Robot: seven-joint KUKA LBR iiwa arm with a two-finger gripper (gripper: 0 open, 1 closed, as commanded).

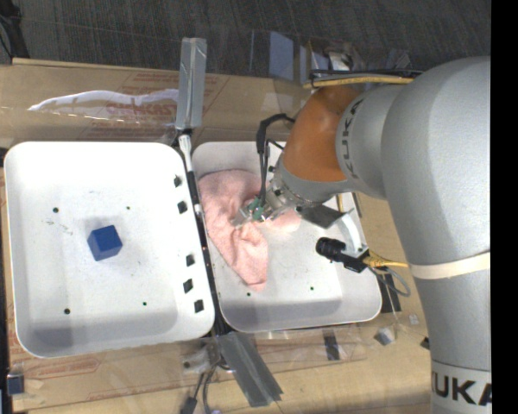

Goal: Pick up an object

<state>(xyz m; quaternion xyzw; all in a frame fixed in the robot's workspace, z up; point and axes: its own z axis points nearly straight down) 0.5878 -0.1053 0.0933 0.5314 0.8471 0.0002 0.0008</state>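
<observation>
Reaching in from the right, grey arm [423, 145] with orange band, two white bins [34, 317] side by side, pink cloth [237, 218] crumpled in the right bin [276, 313], gripper [257, 211] down on the cloth, finger state impossible to tell, small blue cube [104, 241] in the left bin.

A crumpled pink cloth [236, 222] lies in the right bin, toward nine o'clock. A small blue cube [104, 241] sits upright in the left bin, near its centre.

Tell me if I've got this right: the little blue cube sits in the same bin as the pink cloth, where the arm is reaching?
Not quite. The camera view shows the blue cube alone in the left bin; the pink cloth lies in the right bin, where the gripper reaches.
</observation>
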